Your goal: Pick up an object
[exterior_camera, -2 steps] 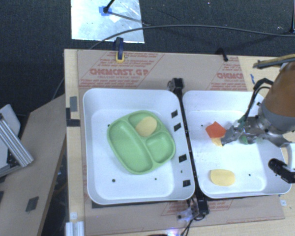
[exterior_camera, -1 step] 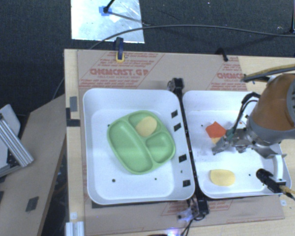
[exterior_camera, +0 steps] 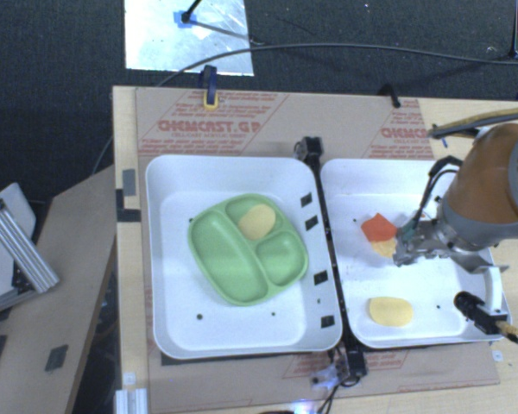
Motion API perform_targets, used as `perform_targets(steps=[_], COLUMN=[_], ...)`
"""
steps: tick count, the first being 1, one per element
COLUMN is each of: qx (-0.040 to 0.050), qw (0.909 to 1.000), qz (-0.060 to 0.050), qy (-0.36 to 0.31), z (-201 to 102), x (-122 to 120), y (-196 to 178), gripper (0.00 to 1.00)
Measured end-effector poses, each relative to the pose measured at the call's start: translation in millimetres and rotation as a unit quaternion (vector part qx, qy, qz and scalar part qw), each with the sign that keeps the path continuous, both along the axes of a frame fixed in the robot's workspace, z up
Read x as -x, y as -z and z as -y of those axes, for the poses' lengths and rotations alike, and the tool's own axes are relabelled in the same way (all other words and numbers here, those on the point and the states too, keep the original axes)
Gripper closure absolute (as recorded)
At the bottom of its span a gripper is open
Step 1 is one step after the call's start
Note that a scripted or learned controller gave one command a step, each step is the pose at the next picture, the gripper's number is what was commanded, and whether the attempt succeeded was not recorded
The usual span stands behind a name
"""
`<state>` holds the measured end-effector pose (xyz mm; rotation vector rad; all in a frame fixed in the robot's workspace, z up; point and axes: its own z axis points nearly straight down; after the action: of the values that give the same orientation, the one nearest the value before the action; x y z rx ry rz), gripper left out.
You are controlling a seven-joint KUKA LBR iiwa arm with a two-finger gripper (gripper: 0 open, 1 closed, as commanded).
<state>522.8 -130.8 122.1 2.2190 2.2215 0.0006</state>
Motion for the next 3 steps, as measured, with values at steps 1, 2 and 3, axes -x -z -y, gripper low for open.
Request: perform_targets(steps=[1,2,3], qx=[0.0003,0.001,0.0001], qw=[1.0,1.0,1.0], qz=[0.002,0.004,0.001], qy=[0.0,-0.001,-0.001], z=[2,11,11], x=[4,1,0], y=[-45,-106,-110], gripper=[1.0,1.0,1.0])
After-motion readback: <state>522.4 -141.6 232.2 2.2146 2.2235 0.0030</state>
